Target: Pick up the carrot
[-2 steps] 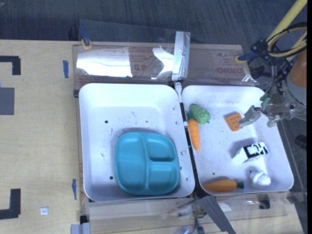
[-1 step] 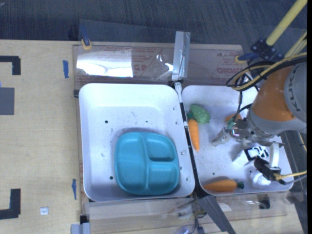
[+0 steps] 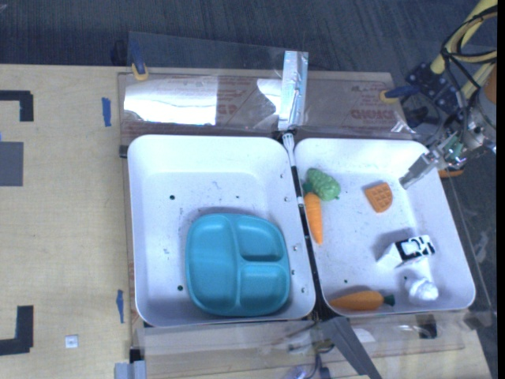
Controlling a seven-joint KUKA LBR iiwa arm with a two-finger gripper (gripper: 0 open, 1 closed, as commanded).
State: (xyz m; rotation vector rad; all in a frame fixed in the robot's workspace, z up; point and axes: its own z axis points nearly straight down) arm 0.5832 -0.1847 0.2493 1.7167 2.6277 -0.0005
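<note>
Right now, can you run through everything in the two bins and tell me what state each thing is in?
Carrot with green top: lying flat along the right bin's left wall, untouched.
Second carrot: lying flat near the right bin's front edge.
Orange waffle-like piece: lying flat, apart from the rest.
White bottle: tipped on its side.
Blue divided tray: right side up in the left bin.
Gripper: above the right bin's far right corner, holding nothing.

Arm at right edge: grey metallic wrist hardware, partly blurred. Yellow and black cables loop above it; a blue fitting sits among dark connectors. One slim grey finger tapers to a point.
</note>
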